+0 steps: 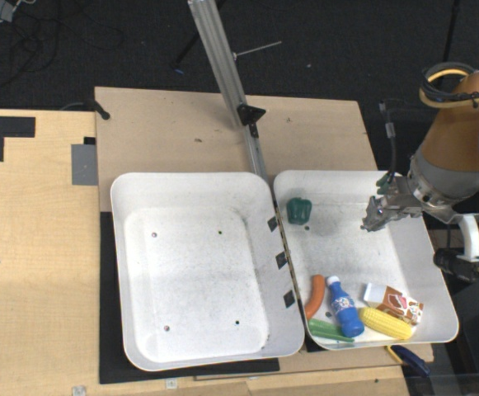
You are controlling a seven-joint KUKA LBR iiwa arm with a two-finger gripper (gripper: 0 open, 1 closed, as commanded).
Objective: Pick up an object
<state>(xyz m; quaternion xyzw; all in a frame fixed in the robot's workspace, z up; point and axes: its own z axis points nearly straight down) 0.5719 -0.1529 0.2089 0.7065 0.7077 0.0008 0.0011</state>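
We see the pickable things all lying in the right bin (404, 246). A green pepper (298, 210) sits alone near that bin's far left corner, well apart from the rest. Along the bin's near edge lie an orange carrot (315, 294) by the left wall, a green pod (330, 331) flat below it, a blue bottle (345, 306) with a white cap on its side, a yellow corn cob (387, 322), and a small brown-and-white box (401, 305).
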